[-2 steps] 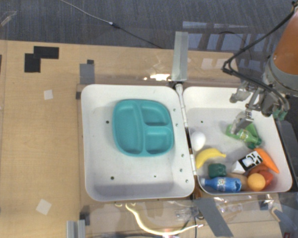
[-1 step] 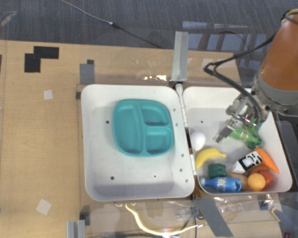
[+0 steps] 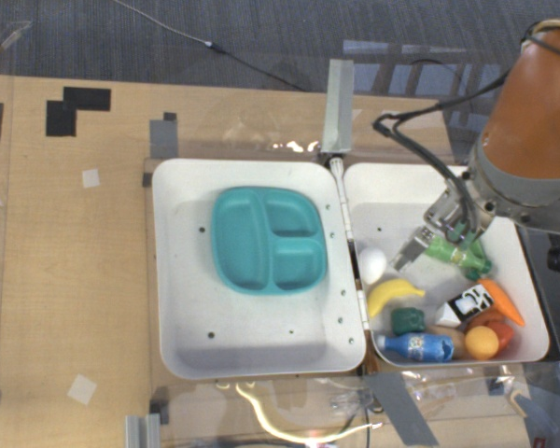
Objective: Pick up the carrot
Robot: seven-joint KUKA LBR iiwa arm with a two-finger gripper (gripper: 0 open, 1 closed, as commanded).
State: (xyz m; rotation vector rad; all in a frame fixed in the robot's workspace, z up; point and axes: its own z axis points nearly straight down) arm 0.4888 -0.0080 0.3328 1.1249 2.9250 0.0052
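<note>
The carrot is orange and lies at the right side of the right bin, with its tip pointing to the lower right. A green piece, apparently its leafy top, adjoins its thick end. My gripper hangs low over that green piece and is open. One grey finger slants down to the left of the piece, and the other stands on its far side. The orange body lies to the lower right of the gripper, outside the fingers.
The right bin also holds a white egg, a banana, a dark green item, a blue bottle, an orange fruit and a black-and-white block. A teal divided plate sits in the left bin.
</note>
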